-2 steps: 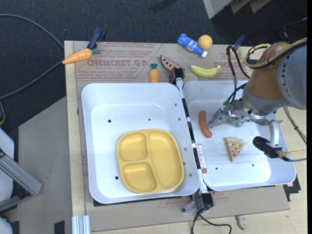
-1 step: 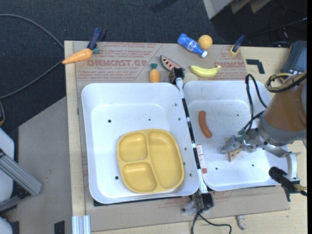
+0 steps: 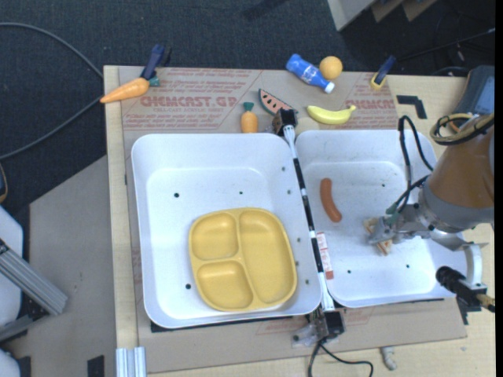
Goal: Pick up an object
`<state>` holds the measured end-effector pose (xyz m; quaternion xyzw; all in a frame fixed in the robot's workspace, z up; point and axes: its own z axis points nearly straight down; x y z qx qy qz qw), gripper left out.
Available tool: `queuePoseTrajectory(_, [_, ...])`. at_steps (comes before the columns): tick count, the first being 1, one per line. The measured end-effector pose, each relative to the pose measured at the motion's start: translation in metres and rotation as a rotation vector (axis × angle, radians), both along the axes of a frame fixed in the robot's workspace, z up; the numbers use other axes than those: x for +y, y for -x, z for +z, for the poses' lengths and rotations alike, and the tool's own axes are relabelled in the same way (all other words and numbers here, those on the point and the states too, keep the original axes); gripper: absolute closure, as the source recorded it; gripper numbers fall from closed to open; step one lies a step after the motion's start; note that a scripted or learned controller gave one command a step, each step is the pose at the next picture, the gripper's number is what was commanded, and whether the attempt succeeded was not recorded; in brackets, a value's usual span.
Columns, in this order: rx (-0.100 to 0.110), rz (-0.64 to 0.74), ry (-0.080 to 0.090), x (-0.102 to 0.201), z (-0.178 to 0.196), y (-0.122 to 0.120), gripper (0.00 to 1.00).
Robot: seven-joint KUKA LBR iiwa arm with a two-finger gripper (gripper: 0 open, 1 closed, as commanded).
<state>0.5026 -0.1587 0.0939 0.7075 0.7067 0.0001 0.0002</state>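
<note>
While the jaws (image 3: 383, 238) hover low in the right bin (image 3: 354, 289), state unreadable, that sausage (image 3: 331, 200) looks light, smooth, slippery: grip its middle crosswise.

"CHEMCAST GP" is printed in red on the brown protective paper (image 3: 196, 100) covering the surface, above the left bin; a partly hidden repeat is seen at upper right.

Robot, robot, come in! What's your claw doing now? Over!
Gripper low in right bin, grip unclear. Sausage lies free to its left. Yellow tray in left bin. Nothing blocking.
</note>
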Motion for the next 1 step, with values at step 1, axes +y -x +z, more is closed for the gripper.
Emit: queuePoseTrajectory(1, [0.0,0.003,-0.001,0.079,0.0908,-0.0044,1.0])
